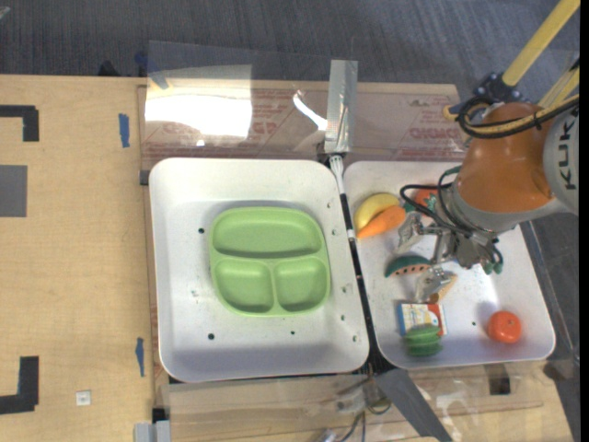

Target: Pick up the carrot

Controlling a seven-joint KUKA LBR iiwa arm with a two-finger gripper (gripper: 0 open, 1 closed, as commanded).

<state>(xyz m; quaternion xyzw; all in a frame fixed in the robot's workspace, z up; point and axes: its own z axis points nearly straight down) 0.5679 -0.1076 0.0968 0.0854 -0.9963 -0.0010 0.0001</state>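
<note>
Wood bench (64, 274) w/ grey floor (276, 17) (carpet-like).

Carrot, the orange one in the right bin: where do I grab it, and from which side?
Probably grip the orange carrot mid-length, descending from above, fingers across its narrow width. It lies flat, slanted, touching the yellow banana-shaped toy, so the side toward the bin's centre looks freer.

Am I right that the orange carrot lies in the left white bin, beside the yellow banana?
Not quite: the camera view shows the orange carrot in the right white bin, beside the yellow banana; the left white bin holds the green divided plate.
</note>
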